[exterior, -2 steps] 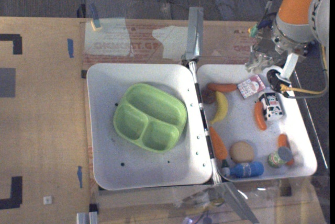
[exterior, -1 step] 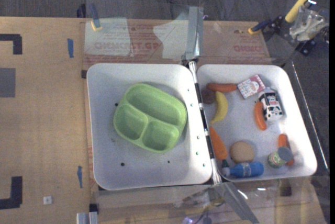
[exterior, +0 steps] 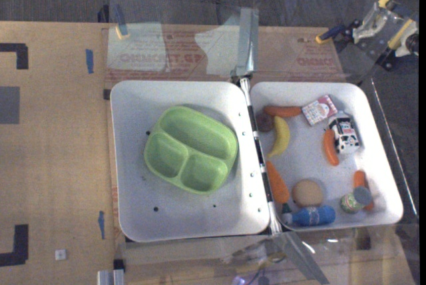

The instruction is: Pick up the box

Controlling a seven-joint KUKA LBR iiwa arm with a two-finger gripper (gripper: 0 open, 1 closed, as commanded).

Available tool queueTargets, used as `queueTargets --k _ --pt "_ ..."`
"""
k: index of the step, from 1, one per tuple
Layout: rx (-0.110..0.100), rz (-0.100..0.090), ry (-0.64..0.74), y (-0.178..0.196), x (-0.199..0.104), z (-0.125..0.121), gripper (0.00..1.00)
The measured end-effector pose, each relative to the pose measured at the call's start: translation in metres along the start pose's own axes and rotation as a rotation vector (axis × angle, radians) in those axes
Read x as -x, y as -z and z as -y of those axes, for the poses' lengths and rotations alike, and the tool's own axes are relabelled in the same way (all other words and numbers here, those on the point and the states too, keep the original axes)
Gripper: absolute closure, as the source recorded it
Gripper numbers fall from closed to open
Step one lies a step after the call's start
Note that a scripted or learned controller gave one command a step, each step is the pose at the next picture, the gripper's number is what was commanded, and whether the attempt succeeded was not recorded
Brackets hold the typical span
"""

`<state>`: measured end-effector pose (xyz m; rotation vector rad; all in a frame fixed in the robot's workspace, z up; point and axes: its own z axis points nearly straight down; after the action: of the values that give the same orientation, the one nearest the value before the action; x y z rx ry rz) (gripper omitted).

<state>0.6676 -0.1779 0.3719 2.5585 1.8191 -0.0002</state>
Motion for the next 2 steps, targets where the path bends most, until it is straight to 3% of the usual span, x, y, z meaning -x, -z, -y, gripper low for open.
queueTargets --k 1,2 --pt "0.004 0.002 0.006 0.011 -0.003 -0.001 1.0" --pt "0.0 0.0 -0.375 0.064 0.025 -0.009 1.0"
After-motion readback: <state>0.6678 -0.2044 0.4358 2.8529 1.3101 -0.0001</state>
